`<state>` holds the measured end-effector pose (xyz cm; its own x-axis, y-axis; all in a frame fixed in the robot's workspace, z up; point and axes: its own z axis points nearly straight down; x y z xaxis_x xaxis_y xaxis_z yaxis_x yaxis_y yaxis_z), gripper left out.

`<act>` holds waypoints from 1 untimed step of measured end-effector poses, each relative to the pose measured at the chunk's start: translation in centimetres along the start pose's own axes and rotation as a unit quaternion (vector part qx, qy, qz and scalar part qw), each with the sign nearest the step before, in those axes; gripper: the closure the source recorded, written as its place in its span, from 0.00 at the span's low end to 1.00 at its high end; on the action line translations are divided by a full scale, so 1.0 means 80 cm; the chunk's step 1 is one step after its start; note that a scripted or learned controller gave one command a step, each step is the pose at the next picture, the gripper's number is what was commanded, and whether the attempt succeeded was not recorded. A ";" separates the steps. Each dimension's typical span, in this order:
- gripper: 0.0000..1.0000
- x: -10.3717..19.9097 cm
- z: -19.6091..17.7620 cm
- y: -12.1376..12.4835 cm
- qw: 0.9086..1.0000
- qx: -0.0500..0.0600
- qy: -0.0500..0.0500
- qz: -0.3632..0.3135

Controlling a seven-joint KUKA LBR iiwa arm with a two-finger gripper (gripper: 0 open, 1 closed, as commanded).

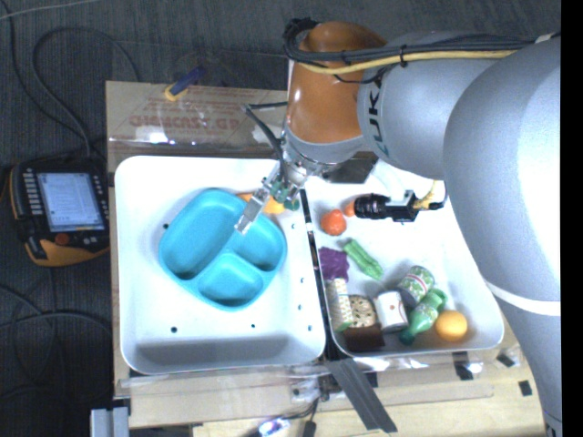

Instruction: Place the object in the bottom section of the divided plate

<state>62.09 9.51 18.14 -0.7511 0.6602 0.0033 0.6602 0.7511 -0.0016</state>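
A blue divided plate (pixel 221 247) lies in the left white bin (pixel 146 326); its bottom section (pixel 228 285) has nothing in it. My gripper (pixel 250 215) hangs over the plate's upper right rim, reaching down from the orange-banded wrist. A small orange-yellow object (pixel 272 207) shows right beside the gripper at the plate's far right edge, partly hidden by it. I cannot tell whether that object is held or lying in the bin.
The right bin (pixel 474 289) holds a red-orange ball (pixel 334 223), a green vegetable (pixel 363 258), purple grapes (pixel 333 262), a patterned box (pixel 353 312), a green can (pixel 417 283) and an orange (pixel 451 326). A divider wall (pixel 310 271) runs between the bins.
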 end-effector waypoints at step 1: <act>0.00 0.000 0.000 0.000 1.000 0.000 0.000 0.000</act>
<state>62.09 9.51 18.14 -0.7511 0.6602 0.0033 0.6602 0.7511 -0.0016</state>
